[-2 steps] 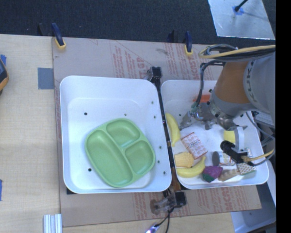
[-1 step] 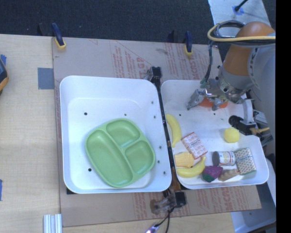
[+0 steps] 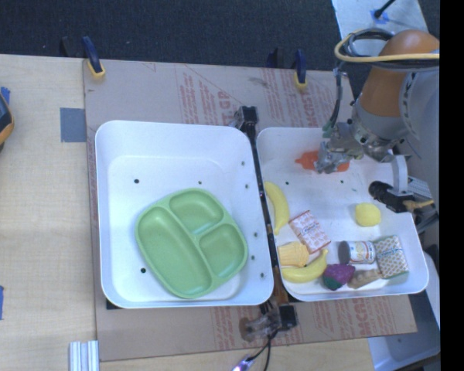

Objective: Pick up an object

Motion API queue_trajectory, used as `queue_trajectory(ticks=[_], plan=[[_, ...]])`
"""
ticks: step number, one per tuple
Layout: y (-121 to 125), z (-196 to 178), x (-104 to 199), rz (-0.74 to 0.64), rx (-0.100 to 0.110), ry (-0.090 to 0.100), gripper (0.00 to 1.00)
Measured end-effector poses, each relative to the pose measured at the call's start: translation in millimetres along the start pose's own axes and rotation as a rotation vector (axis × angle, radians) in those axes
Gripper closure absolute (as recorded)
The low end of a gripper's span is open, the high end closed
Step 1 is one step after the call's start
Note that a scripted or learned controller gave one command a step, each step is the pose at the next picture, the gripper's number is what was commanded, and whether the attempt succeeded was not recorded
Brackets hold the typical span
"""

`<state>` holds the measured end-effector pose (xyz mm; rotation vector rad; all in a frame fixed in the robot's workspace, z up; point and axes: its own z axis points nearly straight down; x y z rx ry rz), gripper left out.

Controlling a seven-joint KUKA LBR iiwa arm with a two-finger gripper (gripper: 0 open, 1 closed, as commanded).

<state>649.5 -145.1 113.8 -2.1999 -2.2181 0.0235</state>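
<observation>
My gripper (image 3: 330,161) hangs low over the far part of the right bin (image 3: 290,139), right at a small orange-red thing (image 3: 307,159). The thing lies partly under the fingertips, and I cannot make out whether they close on it. Closer to the front of the same bin lie a yellow lemon (image 3: 367,215), two bananas (image 3: 278,205) (image 3: 304,270), a red-and-white packet (image 3: 308,230), a small can (image 3: 356,252), a purple thing (image 3: 339,274) and a patterned packet (image 3: 391,256).
The left bin (image 3: 116,141) holds a green divided plate (image 3: 191,242). A black clip (image 3: 249,117) sits on the rims where the two bins meet. The arm's grey body and orange band (image 3: 390,76) rise over the right bin's far right corner.
</observation>
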Motion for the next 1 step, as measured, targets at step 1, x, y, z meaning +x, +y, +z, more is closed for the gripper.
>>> queue_trajectory(ticks=[1], plan=[[-39.9,-43.3,-50.5,0.005,-0.02,-0.002,1.0]])
